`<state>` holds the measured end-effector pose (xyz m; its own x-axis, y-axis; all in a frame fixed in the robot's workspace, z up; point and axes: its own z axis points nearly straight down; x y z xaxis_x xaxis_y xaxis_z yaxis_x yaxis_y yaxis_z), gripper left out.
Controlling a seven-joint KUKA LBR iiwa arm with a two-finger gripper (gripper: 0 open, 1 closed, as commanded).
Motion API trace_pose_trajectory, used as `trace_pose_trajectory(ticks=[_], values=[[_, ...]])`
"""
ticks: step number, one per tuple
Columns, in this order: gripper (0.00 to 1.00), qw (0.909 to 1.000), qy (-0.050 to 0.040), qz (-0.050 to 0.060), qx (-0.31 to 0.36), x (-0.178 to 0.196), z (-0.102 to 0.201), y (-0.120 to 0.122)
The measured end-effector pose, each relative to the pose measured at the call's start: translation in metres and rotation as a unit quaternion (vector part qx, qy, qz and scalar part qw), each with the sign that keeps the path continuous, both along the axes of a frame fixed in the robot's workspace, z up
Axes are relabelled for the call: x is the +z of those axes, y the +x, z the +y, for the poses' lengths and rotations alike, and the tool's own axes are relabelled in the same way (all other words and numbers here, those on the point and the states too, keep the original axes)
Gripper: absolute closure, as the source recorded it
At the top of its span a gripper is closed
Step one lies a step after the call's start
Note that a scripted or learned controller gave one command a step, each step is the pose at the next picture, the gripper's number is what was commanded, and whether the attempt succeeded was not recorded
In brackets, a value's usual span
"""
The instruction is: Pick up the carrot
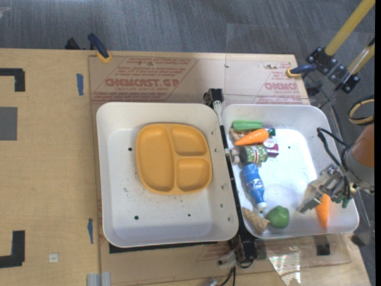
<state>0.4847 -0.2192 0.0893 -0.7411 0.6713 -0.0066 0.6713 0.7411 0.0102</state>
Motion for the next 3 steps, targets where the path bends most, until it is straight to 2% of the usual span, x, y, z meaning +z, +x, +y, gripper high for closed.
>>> trace_pose_trajectory(ticks=[1, 2, 3], values=[[0.00, 0.9967, -0.0041, 0.000, -0.081, 0.000, 0.019, -0.002], [1.00, 0.9968, -0.0050, -0.004, -0.079, 0.013, 0.020, 0.001], [1.00, 0.9987, -0.0038, 0.000, 0.051, 0.003, 0.094, -0.002]])
